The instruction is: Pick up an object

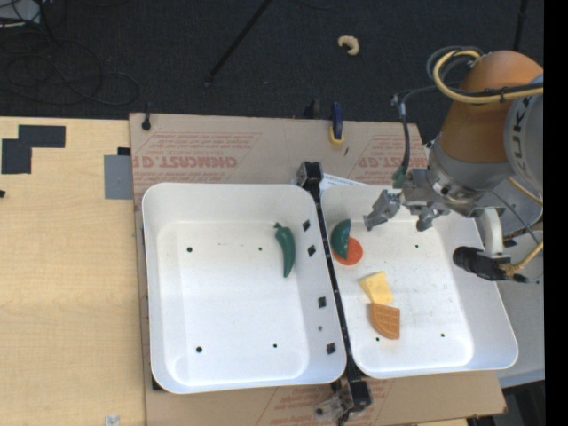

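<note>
My gripper (pixel 404 215) hangs over the back of the right bin (pixel 461 344), fingers spread open with nothing between them. To its left, against the divider, lies an orange-red round piece (pixel 351 252) with a dark green piece (pixel 341 233) on its upper edge. A yellow wedge (pixel 376 287) and an orange waffle-like piece (pixel 386 320) lie in the middle of the right bin, below the gripper. A green pepper (pixel 285 248) lies in the left bin (pixel 177 238) near its right wall.
A black clamp rail (pixel 323 273) runs between the two bins. The grey arm with its orange band (pixel 488 105) and cables occupies the right bin's back right corner. A black cylindrical part (pixel 475 261) sticks out over the right bin's right side.
</note>
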{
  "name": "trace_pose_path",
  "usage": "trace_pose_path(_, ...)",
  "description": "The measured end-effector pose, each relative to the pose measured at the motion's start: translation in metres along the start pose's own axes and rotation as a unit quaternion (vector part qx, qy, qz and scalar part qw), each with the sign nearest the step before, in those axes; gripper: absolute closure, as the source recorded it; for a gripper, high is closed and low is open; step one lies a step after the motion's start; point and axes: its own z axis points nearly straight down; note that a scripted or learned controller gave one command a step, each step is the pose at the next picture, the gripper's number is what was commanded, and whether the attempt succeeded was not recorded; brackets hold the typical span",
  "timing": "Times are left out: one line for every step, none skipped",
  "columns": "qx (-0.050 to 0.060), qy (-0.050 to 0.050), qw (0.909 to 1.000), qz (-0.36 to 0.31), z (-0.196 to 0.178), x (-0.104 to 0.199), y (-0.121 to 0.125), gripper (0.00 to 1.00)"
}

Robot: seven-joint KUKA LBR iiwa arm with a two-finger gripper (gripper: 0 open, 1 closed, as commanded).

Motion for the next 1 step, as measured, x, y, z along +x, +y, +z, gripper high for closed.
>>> trace_pose_path(0.005, 0.001, 1.0, 0.001, 0.0927, -0.0035, -0.0514, 0.0)
